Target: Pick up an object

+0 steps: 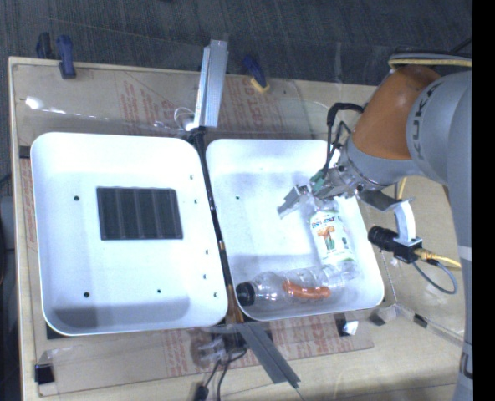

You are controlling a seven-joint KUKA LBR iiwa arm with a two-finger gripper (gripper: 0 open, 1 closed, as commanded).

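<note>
My gripper [296, 199] hangs over the right bin [231, 165], near its middle right, reaching in from the arm on the right. Just below and right of it lies a white bottle [331, 236] with an orange and green label, its top end pointing up toward the gripper. I see nothing held in the gripper. A clear plastic bottle [293, 289] with a black cap lies on its side along the bin's front wall, with something orange showing inside it. A dark ridged rectangular block [139, 213] lies flat in the left bin [55, 165].
The two bins meet at a black divider [214, 224]. A metal bar [211, 82] stands behind them and blue clamps [63, 55] hold the bench's far edge. The arm's orange band [390, 124] looms over the right bin's far right corner.
</note>
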